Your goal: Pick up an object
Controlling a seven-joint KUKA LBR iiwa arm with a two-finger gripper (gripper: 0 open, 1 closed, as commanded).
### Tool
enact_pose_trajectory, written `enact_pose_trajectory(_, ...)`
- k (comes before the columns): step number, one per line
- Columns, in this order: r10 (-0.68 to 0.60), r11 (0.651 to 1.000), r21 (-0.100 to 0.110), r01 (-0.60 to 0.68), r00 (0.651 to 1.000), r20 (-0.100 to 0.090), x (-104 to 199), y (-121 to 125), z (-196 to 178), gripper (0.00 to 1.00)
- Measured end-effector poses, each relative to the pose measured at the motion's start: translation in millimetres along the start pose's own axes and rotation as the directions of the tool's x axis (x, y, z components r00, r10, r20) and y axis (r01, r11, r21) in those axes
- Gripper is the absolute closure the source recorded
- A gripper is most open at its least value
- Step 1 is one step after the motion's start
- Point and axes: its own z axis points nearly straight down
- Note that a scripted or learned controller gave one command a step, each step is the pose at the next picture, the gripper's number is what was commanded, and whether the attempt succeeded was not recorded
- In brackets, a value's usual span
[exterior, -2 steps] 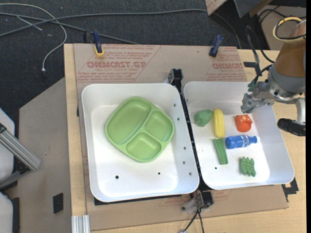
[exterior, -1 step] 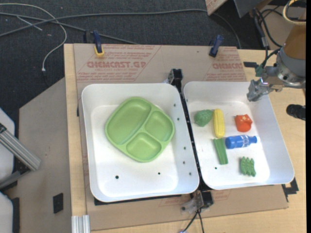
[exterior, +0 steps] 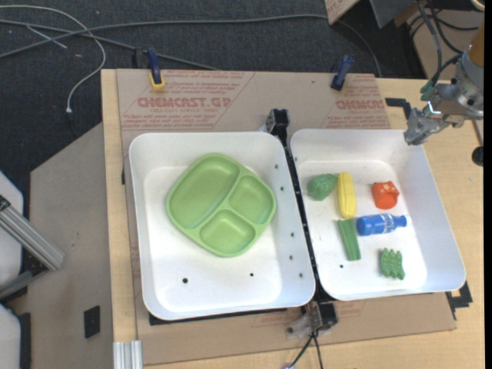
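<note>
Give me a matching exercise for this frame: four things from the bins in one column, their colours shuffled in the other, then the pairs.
Things:
1. plate
2. bottle
3. corn
4. pepper

Colours:
A. yellow
B. orange-red
C. light green
D. blue

Pairs: 1-C, 2-D, 3-A, 4-B.

The plate lies in the left bin; the other three lie in the right bin.
</note>
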Motion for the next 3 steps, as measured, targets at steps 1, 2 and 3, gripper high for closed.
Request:
enact_pose_trajectory(1, -0.003, 1.0, 0.01, 0.003, 1.0, -0.005, 59, -6, -4, 1.0)
enact_pose_trajectory(2, -0.003, 1.0, 0.012, 0.003, 1.0, -0.005, 112, -12, 13, 1.0)
enact_pose_trajectory(3, -0.004, 1.0, 0.012, 0.004, 1.0, -0.005, 172, -16, 26, 1.0)
